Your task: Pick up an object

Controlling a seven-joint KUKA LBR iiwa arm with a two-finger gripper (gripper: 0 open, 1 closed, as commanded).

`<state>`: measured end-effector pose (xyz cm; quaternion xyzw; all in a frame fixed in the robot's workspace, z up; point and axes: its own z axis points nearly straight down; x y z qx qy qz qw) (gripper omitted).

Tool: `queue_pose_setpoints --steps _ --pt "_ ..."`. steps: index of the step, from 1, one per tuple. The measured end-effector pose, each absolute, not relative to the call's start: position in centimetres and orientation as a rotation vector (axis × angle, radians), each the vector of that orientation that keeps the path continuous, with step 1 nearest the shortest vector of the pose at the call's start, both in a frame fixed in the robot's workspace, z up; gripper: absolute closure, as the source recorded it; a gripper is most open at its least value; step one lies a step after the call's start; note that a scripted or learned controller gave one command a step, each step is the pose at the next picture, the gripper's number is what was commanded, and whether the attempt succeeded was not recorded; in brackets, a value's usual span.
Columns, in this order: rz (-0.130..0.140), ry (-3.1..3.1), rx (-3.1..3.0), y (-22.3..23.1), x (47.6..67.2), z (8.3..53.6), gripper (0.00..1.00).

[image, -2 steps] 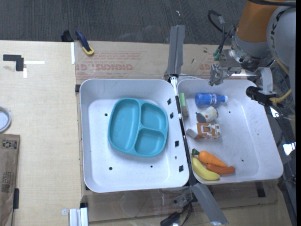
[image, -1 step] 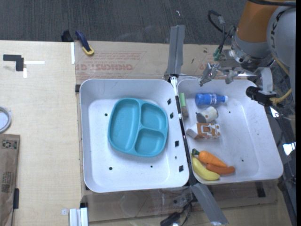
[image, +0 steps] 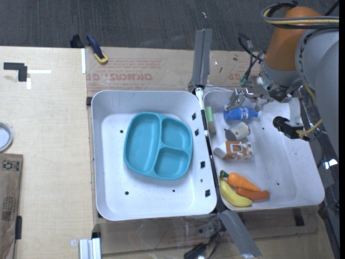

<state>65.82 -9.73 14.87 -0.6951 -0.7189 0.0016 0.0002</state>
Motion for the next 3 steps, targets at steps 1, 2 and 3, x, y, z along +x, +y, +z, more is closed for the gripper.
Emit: queue_pose_setpoints --steps 1,2,3 --pt "0.003 -2.24 -2.204 -12.96 65.02 9.21 0.0" --pt "0.003 -2.219 -2.223 -13.75 64.47 9.15 0.0" --pt "0.006 -2.221 -2.222 -13.79 64.46 10.04 1.0"
